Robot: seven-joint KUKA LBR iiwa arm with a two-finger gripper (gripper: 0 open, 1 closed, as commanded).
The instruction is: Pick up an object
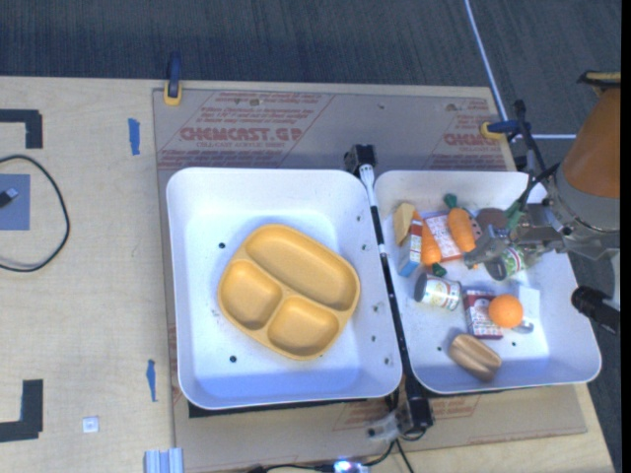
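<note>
Beneath my camera lies a pale wooden bench (79, 294) with two white bins side by side. My left bin (197, 215) carries a yellow three-compartment tray (288, 291). My right bin (567, 358) holds the clutter: a hot dog bun (475, 356) near the front, an orange ball (506, 311), a carrot (460, 230), a small jar (438, 292). My gripper (503, 246) sits low among these at the bin's far right, beside a green-labelled can (514, 261). Whether it clasps anything, I cannot tell.
</note>
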